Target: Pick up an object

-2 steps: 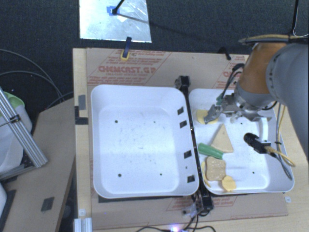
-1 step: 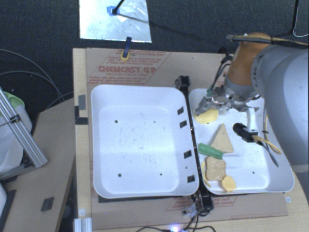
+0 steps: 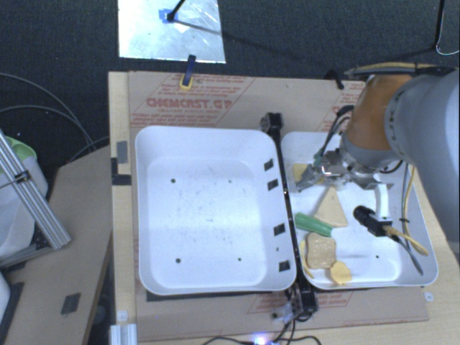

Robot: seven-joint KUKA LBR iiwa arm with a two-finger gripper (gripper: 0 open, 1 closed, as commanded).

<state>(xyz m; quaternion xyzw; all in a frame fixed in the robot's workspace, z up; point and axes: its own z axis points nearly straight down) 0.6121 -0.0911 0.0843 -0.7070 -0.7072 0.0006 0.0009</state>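
Observation:
My gripper (image 3: 316, 176) hangs low over the upper left part of the right bin (image 3: 413, 268), at the end of the grey arm with the orange band. Just to its left lies a flat yellow piece (image 3: 297, 171), partly covered by the gripper. Below the gripper rests a cream triangular wedge (image 3: 332, 209). A green stick-shaped object (image 3: 313, 224) lies near the bin's left wall. Beneath it sit a tan square cracker-like piece (image 3: 320, 249) and a small yellow lump (image 3: 340, 272). Nothing can be seen held in the gripper.
The left bin (image 3: 208, 210) stands beside the right one, their walls meeting along a row of black clips (image 3: 277, 185). Both rest on a cardboard sheet (image 3: 201, 92). The arm covers the right bin's upper right part.

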